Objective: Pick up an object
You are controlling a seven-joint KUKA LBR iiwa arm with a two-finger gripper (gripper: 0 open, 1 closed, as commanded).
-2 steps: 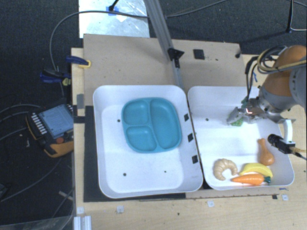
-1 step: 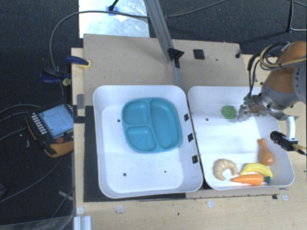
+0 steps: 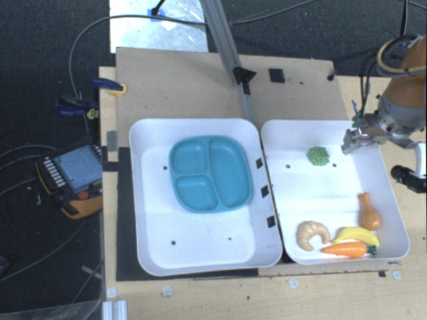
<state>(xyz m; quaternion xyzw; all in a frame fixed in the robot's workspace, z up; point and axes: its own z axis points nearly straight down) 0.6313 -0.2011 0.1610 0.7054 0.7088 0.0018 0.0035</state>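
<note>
While the hand point(image 3: 351, 141) hovers over the right bin point(image 3: 390, 179) near the broccoli point(image 3: 318, 156), its grip state is unclear.

Divided plate point(image 3: 211, 174) lying in left bin point(image 3: 153, 245). Right bin point(image 3: 333, 179) holding broccoli point(image 3: 318, 156) at rear; drumstick point(image 3: 369, 211), croissant point(image 3: 312, 234), banana point(image 3: 357, 235), carrot point(image 3: 347, 249) clustering at front.

Tan cardboard-topped bench point(image 3: 187, 85) under two shallow white plastic bins. Left bin point(image 3: 150, 245) holds a blue three-compartment plastic tray point(image 3: 211, 173). Blue-and-yellow clamps point(image 3: 87, 102) at 9 o'clock edge. Grey-and-orange handheld controller point(image 3: 73, 179) on dark floor, 8 o'clock.
</note>
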